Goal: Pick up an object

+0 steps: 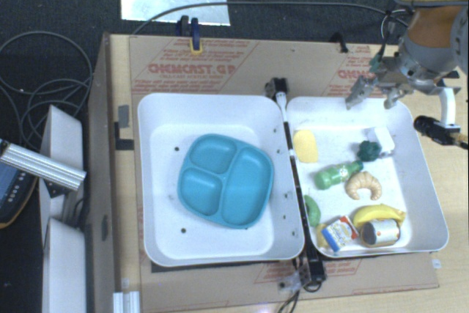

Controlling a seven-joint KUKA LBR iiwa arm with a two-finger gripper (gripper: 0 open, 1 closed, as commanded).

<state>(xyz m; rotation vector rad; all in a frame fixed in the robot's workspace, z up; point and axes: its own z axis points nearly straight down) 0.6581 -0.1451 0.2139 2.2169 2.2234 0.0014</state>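
Camera view. Two shallow white bins are seen side by side on the desk (220, 62), which is covered with printed cardboard. The left bin (157, 157) holds a blue divided plate (223, 179) with three compartments, set slightly askew.

The right bin (421, 179) holds the candidate objects. A pale yellow block (305, 146) lies near the bin's left wall, its long axis running roughly from the far edge toward the near edge. A green bottle-like item (337, 175) lies on its side near the middle, long axis slanted, the right end raised toward the far side. A dark green lump (368, 151) sits just beside its upper right end, with a small white piece (381, 138) close by. A tan croissant (364, 187) is curved, its ends pointing toward the near edge. A banana (378, 215) lies below it, long axis nearly left to right, touching or just beside a red and silver can (379, 232) lying on its side. A small carton (338, 233) with red and blue print is tilted near the front left corner, and a green rounded piece (312, 210) rests against the left wall.

The hand (376, 97) is seen above the far rim of the right bin, fingers spread apart, with nothing between them. It is well apart from all objects.
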